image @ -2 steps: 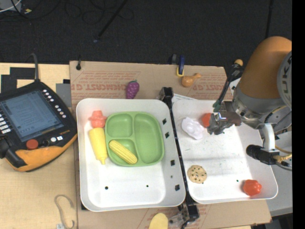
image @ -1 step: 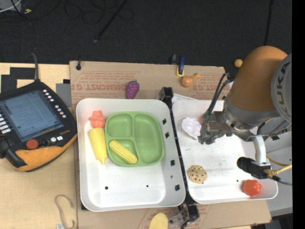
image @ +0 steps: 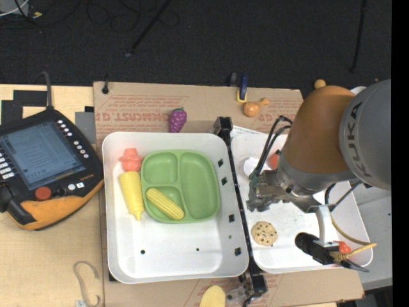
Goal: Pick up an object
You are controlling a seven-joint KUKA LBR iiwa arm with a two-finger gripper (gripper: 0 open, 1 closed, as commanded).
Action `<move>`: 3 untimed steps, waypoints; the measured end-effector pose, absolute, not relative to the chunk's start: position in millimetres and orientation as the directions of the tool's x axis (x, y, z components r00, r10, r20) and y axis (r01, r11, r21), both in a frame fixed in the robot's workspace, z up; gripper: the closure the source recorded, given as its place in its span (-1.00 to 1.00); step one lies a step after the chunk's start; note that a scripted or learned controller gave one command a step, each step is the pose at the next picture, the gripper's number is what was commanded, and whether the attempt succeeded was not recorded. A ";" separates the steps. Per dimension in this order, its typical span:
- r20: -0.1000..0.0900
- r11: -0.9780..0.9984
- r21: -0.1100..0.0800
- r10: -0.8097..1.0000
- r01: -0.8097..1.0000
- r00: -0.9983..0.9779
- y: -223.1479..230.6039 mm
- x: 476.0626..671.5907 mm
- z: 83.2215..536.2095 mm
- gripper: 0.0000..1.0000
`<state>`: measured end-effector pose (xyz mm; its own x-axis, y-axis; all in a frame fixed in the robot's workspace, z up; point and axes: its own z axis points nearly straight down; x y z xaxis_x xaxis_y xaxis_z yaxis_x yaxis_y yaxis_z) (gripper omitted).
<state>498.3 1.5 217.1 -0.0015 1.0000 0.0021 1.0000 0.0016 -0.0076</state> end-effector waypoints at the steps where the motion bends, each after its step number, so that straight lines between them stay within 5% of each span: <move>1: 0.000 0.000 -0.003 1.000 1.000 0.000 -7.4 504.2 222.0 1.00; 2: 0.001 -0.005 -0.005 1.000 1.000 0.005 -8.4 488.7 222.2 1.00; 3: 0.000 -0.001 -0.003 1.000 1.000 0.001 -11.2 493.0 225.0 1.00</move>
